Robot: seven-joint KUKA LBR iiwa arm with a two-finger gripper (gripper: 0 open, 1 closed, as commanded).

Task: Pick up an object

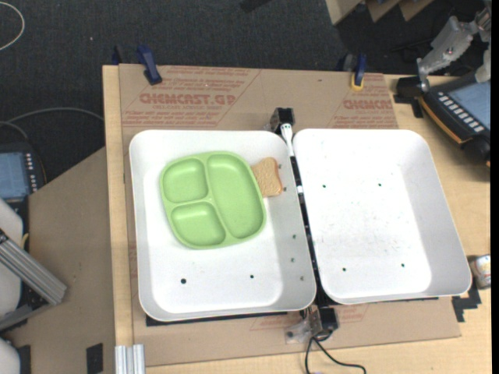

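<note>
Two things are laid in the left bin: a green divided plate, touched at its rim by a tan biscuit. The gripper's state cannot be told.

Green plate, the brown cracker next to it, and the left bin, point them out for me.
green plate [212, 200]: camera view, centre where its dividers meet
cracker [268, 177]: camera view, its middle
left bin [218, 283]: camera view, bare floor

Left bin white; right bin white with faint dark specks. Plate light green. Cracker tan, speckled. Board brown, red lettering. Clamps: blue, yellow and blue.
</note>
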